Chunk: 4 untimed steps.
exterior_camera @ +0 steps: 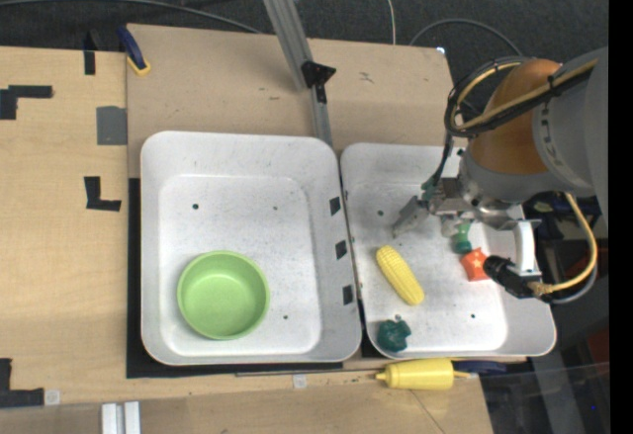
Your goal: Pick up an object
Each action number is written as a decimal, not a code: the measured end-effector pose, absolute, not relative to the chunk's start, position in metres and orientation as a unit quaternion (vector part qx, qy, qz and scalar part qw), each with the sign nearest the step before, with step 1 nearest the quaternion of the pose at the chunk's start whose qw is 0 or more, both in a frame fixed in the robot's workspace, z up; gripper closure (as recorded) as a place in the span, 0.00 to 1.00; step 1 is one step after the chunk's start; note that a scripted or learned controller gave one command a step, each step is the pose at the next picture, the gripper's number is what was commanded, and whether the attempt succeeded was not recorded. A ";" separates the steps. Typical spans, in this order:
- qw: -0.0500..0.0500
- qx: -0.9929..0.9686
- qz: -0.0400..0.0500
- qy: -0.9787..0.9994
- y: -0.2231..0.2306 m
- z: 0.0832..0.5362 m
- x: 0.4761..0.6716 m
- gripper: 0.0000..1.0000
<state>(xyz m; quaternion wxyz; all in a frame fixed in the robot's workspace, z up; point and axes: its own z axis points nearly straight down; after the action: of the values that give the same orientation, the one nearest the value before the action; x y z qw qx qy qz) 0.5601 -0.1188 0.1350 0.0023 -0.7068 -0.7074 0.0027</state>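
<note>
The end effector hangs low over the upper middle of the right bin, its dark fingers slanting down and to the left from the grey wrist; whether they are spread or closed cannot be told from this view, and nothing is seen between them. Closest to it, a little below and slightly to the right, lies the yellow corn cob, flat on the bin floor and angled from upper left to lower right, apart from the tip. Further right, under the wrist, sit a small green piece and an orange-red piece, close together and partly masked by the arm's fittings. Below the corn, near the bin's lower rim, is a dark green toy. Outside the bin, on the table just past that rim, lies a yellow bottle. Well to the left, in the left bin, sits a green bowl. The step in hand appears to be the approach, with nothing lifted yet. The corn looks the likeliest target: the next move would call for shifting down-view to centre over it, turning the tip across its narrow width, then descending and closing.
</note>
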 end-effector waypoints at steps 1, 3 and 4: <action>-0.001 -0.707 0.001 -0.708 -0.119 0.088 0.560 0.00; -0.001 -0.707 0.000 -0.707 -0.117 0.143 0.554 1.00; -0.002 -0.707 -0.001 -0.707 -0.121 0.204 0.559 1.00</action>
<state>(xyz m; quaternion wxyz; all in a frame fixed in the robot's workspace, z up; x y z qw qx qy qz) 0.5589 -0.1213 0.2042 -0.0018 -0.7067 -0.7075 -0.0009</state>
